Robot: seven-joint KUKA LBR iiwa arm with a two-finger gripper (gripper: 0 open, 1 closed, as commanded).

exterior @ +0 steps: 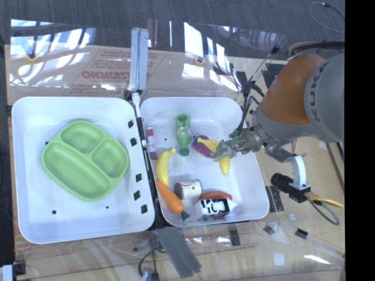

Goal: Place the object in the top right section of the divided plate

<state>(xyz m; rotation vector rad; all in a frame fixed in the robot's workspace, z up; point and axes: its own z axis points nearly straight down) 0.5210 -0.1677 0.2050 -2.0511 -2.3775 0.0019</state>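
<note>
Listing near to far: carrot (170, 197) and can (189, 189) at the right bin's (253, 183) front; gripper (224, 151), grip state indeterminable, poised over a small yellow object (224, 165) beside the eggplant (204, 146); divided plate (85, 160) lies leftward, in the other bin.
</note>
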